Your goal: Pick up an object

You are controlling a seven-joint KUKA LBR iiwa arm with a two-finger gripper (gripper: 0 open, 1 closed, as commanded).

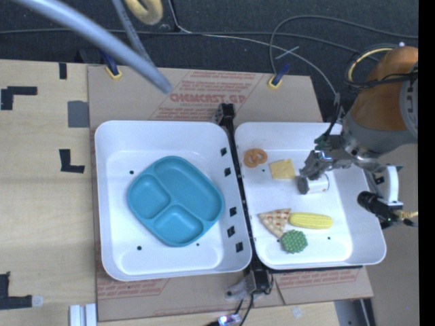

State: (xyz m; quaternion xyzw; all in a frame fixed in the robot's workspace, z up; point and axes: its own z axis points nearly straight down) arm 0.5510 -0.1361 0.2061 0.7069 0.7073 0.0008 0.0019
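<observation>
The right bin [363, 246] holds several toy foods: a pretzel [255, 157], a yellow cheese square [282, 169], a pizza slice [274, 221], a corn cob [310, 220] and a green broccoli [293, 241]. My gripper [309, 181] hangs over the middle of this bin, just right of the cheese and above the corn. I see nothing between its fingers. The grey arm with its orange band [384, 100] reaches in from the right.
The left bin [112, 148] holds a blue divided tray [175, 200]. A black divider clip strip [234, 182] runs between the bins. Cables loop behind the right bin, and a grey pole [88, 29] crosses the upper left.
</observation>
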